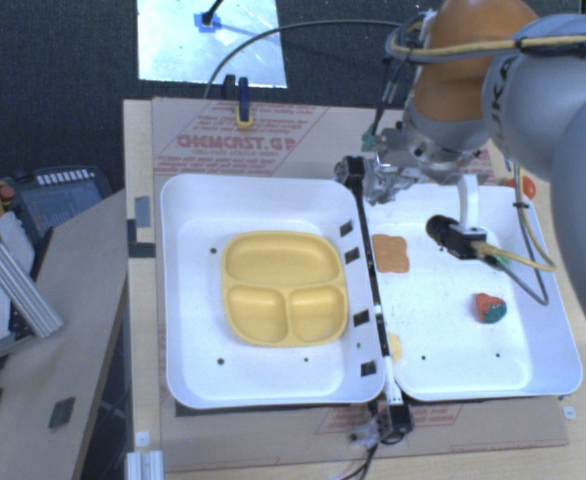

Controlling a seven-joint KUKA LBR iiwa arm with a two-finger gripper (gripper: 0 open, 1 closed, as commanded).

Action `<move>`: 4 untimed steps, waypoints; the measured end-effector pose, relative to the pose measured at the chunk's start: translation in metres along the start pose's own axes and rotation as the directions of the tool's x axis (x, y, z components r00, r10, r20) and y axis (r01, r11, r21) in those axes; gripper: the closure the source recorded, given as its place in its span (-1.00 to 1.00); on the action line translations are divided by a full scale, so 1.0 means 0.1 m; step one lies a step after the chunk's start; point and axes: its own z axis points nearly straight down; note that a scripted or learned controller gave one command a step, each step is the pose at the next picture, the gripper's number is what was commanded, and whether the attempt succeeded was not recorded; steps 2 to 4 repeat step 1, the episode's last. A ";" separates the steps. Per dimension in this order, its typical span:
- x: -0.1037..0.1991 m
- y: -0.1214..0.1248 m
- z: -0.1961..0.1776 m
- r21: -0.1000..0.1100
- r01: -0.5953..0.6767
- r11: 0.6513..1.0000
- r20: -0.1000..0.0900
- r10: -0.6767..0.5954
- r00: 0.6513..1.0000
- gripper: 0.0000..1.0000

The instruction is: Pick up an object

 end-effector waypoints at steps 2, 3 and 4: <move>0.50 -0.26 0.14 0.003 0.000 1.000 0.001 0.000 1.000 1.00; 0.50 -0.26 0.14 0.003 0.000 1.000 0.001 0.000 1.000 1.00; 0.50 -0.26 0.14 0.003 0.000 1.000 0.001 0.000 1.000 1.00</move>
